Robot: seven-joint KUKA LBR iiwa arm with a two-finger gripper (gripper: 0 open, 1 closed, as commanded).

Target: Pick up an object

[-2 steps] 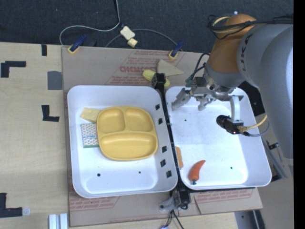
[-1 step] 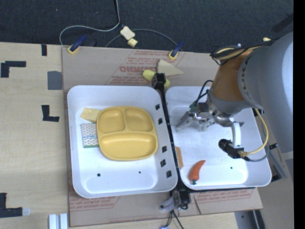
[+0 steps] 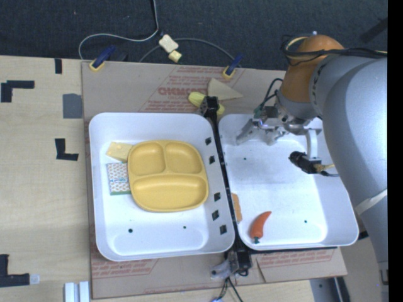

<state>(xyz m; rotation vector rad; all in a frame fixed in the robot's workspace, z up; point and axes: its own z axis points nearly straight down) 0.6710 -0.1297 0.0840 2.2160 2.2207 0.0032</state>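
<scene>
Seemingly between grasps, the hand (image 3: 267, 131) hangs over the far end of the right white bin (image 3: 340, 222), with nothing visibly between its fingers; how wide they stand I cannot tell. A likely target, the small orange-red plastic chili pepper (image 3: 259, 223) with a green stem, lies near that bin's front edge, well apart from the hand.

Glossy yellow plastic tray (image 3: 169, 184); smooth white plastic bins (image 3: 157, 241); matt cardboard base (image 3: 126, 87).
</scene>
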